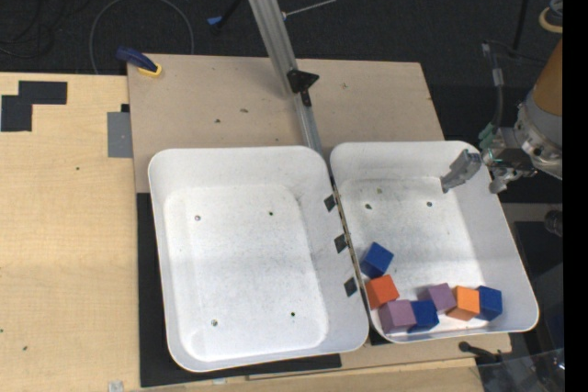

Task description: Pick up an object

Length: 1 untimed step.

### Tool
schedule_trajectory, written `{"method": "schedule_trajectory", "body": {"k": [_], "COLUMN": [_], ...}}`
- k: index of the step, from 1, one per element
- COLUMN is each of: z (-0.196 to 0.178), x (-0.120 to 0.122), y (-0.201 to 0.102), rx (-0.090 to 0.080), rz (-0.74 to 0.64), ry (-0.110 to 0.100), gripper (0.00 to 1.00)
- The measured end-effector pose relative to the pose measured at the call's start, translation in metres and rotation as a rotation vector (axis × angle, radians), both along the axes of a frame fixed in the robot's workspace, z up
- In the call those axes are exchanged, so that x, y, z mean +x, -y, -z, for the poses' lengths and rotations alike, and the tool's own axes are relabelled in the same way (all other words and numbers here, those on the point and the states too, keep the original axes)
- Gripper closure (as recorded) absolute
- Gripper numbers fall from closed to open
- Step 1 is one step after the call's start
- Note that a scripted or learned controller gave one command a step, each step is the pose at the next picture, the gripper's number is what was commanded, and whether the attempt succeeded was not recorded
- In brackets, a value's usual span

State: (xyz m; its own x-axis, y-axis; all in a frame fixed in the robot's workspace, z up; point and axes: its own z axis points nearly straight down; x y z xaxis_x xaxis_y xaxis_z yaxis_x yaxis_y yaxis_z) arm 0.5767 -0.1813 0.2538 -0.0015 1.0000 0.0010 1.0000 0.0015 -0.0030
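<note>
1. The gripper hangs over the far right part of the right bin, close to that bin's right rim, at the end of the arm that reaches in from the right. One grey finger is plain to see, slanting down and to the left; its partner is lost against the wrist hardware, so whether the gripper is spread or closed I cannot tell. Nothing is visible in its grasp.

2. The things to pick from lie at the near end of the same bin — a loose cluster of small blocks. A blue block sits farthest up the bin, just beside the divider, with an orange block touching it from below. Next come a purple block and a second blue block side by side, then another purple block, an orange block on the right and a dark blue block near the bin's near right corner.

3. The relation that matters: every block lies toward the viewer from the gripper, and most lie to its left as well. The dark blue block and its orange neighbour are almost straight down the frame from it — likely the shortest reach.

4. The blocks are near-cubes with no long axis to line up with; crowding is the likelier trouble, since most touch a neighbour.

5. The left bin holds no blocks, so the move should stay within the right bin.
</note>
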Motion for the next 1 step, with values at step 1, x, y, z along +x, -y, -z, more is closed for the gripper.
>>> {"method": "schedule_trajectory", "body": {"k": [1], "z": [0.0387], "x": [-0.0463], "y": [0.0016], "rx": [0.001], "rz": [0.003], "ry": [-0.006], "gripper": [0.0]}}
